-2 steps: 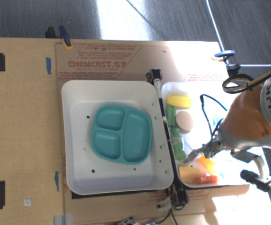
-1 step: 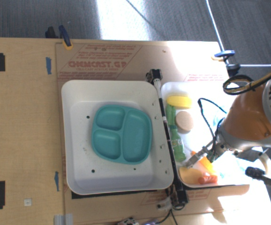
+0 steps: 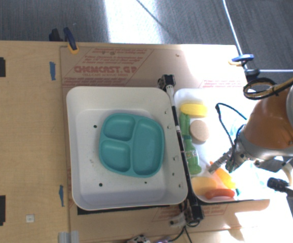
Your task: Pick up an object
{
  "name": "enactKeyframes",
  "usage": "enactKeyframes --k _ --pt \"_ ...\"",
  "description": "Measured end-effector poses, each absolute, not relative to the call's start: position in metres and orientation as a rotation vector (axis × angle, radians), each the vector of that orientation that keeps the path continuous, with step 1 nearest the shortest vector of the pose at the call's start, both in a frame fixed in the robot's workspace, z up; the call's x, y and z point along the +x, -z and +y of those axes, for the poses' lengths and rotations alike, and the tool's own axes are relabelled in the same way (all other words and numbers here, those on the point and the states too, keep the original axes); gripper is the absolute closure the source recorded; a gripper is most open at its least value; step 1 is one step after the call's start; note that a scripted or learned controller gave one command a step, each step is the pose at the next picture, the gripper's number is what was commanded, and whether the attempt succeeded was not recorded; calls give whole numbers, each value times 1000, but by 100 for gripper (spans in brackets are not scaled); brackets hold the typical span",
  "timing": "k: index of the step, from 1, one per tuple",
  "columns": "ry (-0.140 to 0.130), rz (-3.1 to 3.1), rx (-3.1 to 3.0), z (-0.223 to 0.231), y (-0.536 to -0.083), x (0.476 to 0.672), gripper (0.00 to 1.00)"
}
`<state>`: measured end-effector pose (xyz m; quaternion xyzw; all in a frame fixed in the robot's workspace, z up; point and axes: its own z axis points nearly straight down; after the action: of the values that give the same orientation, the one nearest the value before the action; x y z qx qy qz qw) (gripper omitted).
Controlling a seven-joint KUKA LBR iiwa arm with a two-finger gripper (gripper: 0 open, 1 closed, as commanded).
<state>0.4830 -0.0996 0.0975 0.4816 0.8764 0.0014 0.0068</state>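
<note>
— Bins first: what's in them?

— Left bin [image 3: 80, 151] has a teal divided plate [image 3: 132, 144]. Right bin [image 3: 222, 97] has a yellow piece [image 3: 193, 109], a tan round one [image 3: 199, 131], a green strip [image 3: 189, 148] along its left wall and orange pieces [image 3: 218, 186] in the near corner.

— And the gripper [image 3: 218, 165]?

— Low in the right bin, just over the orange pieces. Whether the jaws are open or closed, I cannot tell.
</note>
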Motion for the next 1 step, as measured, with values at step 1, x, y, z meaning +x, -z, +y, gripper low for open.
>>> enactKeyframes --k 1 --pt "-4 2742 1507 -100 -97 483 0"
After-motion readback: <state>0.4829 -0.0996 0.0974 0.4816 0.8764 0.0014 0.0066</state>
